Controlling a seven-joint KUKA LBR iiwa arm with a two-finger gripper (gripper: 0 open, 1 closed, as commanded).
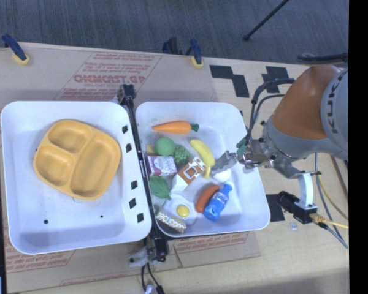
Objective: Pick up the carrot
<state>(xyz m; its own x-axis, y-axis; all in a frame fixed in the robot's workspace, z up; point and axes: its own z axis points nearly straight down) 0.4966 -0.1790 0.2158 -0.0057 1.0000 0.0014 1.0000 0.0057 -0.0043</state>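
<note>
while the orange plastic carrot with a green stub (172, 127) lies at the far end of the right white bin (250, 195), the metal two-finger gripper (223, 162) sits lower right of it, near the yellow banana (203, 152); its finger spread is unclear.

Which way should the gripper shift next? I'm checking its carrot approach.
Probably toward the bin's far side: the gripper sits over the banana and sausage, while the carrot lies apart by the right bin's far wall.
</note>
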